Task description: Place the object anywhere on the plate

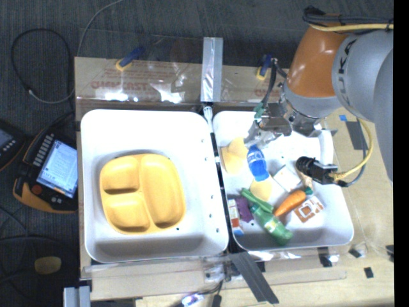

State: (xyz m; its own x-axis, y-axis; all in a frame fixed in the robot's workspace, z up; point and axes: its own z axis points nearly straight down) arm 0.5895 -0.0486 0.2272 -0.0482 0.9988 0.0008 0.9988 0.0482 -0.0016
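Note:
A yellow plate (142, 191) with three compartments lies in the left bin (92, 133). The right bin (339, 226) holds a heap of small objects. Among them are a blue-and-clear bottle (257, 163), a pale yellow piece (234, 155), an orange carrot (291, 202) and a green bottle (268, 217). My gripper (261, 135) hangs over the back of the right bin, directly above the top of the blue bottle. The wrist hides where gripper and bottle meet.
A white block (285, 178), a purple item (245, 207) and a small printed box (309, 211) also lie in the right bin. A black cable end (313, 169) hangs over it. The raised divider (216, 171) separates the bins. A handheld pendant (48, 171) lies left of the bench.

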